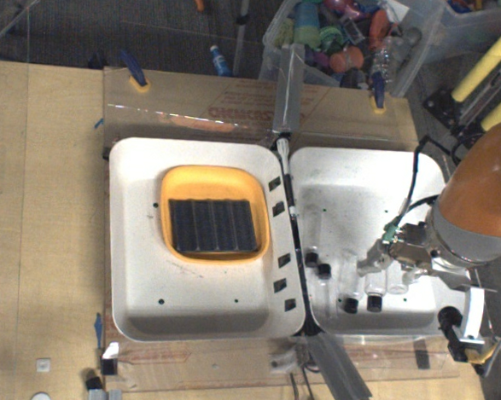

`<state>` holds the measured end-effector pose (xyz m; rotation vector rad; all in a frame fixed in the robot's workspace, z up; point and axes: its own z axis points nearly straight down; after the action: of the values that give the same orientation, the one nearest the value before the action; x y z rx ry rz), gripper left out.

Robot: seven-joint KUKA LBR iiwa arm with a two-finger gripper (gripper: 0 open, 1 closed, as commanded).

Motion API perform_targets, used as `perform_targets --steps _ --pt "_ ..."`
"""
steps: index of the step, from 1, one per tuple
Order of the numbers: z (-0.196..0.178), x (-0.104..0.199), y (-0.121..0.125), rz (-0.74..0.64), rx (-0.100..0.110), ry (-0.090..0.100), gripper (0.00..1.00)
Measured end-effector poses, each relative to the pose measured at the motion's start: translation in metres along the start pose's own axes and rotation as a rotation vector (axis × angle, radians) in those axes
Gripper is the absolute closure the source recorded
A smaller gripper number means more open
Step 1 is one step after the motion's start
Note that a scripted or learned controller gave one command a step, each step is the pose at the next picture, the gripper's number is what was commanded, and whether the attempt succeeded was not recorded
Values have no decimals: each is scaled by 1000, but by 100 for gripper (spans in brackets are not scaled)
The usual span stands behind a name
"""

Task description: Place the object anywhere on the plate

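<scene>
A yellow-orange plate with rounded corners sits in the left bin, a dark ribbed rectangular object lying flat across its centre. Right of the plate, past the divider, the grey arm reaches into the right bin, its gripper low near the floor. Whether the fingers are spread cannot be told. No writing is legible.

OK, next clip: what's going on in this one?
A grey and orange arm reaches in from the right, its gripper low over the right bin, near a few small dark pieces on the bin floor. The yellow plate sits in the left bin with a dark ridged slab on it.
</scene>
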<state>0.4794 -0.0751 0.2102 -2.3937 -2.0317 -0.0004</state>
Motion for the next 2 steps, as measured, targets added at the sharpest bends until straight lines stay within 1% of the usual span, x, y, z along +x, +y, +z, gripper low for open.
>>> perform_targets --steps 1,2 --pt "26 20 67 -137 0 -1 100" --pt "19 37 129 -271 -2 -3 100"
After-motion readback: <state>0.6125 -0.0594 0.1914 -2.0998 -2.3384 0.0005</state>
